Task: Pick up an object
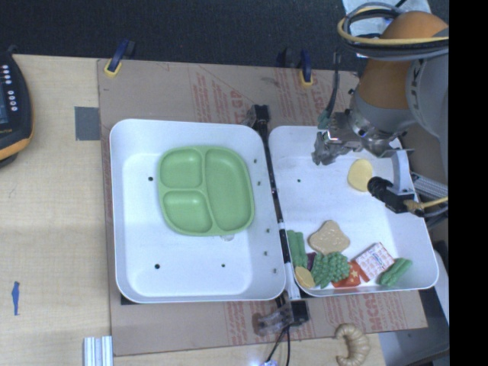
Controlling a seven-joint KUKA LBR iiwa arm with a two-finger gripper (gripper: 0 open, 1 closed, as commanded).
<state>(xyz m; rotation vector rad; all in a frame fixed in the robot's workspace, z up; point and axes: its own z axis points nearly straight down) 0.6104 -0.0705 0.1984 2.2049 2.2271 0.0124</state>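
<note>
Hanging over the far end of the right bin [305, 147], the gripper [329, 149] pointed down, and I could not tell how its tips stood. Nothing showed between them. A yellow piece [359, 174] lay just beside it on the bin floor. Near the close end of that bin sat a pile of toy food: a tan bread slice [329, 238], a bumpy green bunch [329, 268], a red and white packet [374, 260] and a green pod [395, 271]. The left bin [126, 204] held a green tray [206, 190] with three parts. Both bins sat on brown cardboard [191, 90] clipped to a pale wood bench [46, 219]. A curled tan thing [354, 343] lay on the cardboard outside the bins. The floor behind was dark. The grey arm [381, 120] came in from the right, with its orange band [396, 59] above the wrist.
</note>
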